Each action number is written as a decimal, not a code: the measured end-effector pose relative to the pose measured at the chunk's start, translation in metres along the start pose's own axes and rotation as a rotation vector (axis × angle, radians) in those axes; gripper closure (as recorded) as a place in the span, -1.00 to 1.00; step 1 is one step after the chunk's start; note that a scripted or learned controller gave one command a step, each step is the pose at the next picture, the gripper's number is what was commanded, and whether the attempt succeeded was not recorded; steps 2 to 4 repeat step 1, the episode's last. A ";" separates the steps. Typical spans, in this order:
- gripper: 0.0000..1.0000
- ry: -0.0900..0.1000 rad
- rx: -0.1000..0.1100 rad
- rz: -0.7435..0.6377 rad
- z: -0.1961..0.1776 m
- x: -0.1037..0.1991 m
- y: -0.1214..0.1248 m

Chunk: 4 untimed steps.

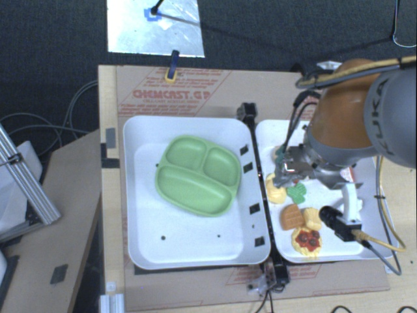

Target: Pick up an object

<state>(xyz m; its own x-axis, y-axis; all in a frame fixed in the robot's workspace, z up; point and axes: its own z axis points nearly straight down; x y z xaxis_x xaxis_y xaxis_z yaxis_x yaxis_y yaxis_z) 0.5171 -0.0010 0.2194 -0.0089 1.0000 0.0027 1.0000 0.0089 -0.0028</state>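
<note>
Green divided plate (198, 175) is lying in our left bin (140, 240). Our gripper (285, 171) is hovering over toy food (296, 207) in the right bin (365, 253); we cannot tell its state.

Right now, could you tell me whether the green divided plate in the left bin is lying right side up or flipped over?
Right side up: the green divided plate lies flat in the left bin, its three empty compartments facing upward.

Grey arm (391, 116) with black lettering, broad orange band (342, 109), black cables along it, metallic wrist block (293, 165)
</note>
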 end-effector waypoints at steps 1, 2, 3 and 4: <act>1.00 -0.002 -0.006 0.001 -0.011 0.014 0.001; 1.00 -0.002 -0.006 0.001 -0.011 0.014 0.001; 1.00 -0.002 -0.006 0.001 -0.011 0.014 0.001; 1.00 -0.002 -0.006 0.001 -0.011 0.014 0.001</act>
